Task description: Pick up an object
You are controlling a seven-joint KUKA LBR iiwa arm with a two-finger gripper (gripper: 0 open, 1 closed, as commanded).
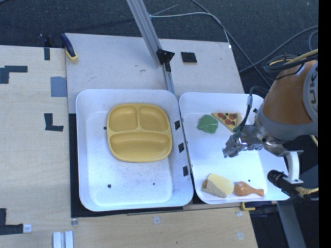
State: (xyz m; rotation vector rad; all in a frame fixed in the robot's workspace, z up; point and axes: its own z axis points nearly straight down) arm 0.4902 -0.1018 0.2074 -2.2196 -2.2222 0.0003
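Observation:
The right bin (pixel 204 159) holds a green leafy piece (pixel 208 124), a pizza slice (pixel 227 119), a pale yellow cheese wedge (pixel 217 184) and an orange drumstick (pixel 248 190). My gripper (pixel 235 146) hangs over the middle of this bin, below the pizza slice and above the cheese and drumstick. Nothing shows between its fingers. The grey and orange arm (pixel 287 107) reaches in from the right.
The left bin (pixel 93 154) holds a yellow divided plate (pixel 139 132). A metal pole (pixel 147 25) slants down to the bins' far edge. Cables trail across the dark floor at the top right.

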